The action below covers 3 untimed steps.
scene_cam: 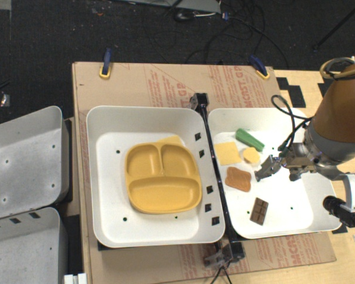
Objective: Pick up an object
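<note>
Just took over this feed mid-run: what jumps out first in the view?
The big yellow divided tray fills the middle of the left bin. In the right bin, small food pieces cluster toward its left side: a green piece, a pale yellow slice, a brown slab and a dark chocolate bar nearer the front. The gripper reaches in from the right, just beside the brown slab.
</note>
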Each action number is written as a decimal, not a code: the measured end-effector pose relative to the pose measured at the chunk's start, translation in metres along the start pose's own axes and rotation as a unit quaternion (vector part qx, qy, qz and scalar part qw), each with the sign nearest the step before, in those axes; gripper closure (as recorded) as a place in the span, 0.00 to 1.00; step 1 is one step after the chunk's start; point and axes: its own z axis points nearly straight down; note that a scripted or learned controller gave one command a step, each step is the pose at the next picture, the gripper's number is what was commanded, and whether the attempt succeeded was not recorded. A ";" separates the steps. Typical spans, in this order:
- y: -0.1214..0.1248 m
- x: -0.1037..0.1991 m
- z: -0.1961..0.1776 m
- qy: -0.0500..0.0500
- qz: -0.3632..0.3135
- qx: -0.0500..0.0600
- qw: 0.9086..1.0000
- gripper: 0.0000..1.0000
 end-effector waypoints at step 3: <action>0.001 -0.009 0.113 0.000 0.000 -0.004 1.000 0.00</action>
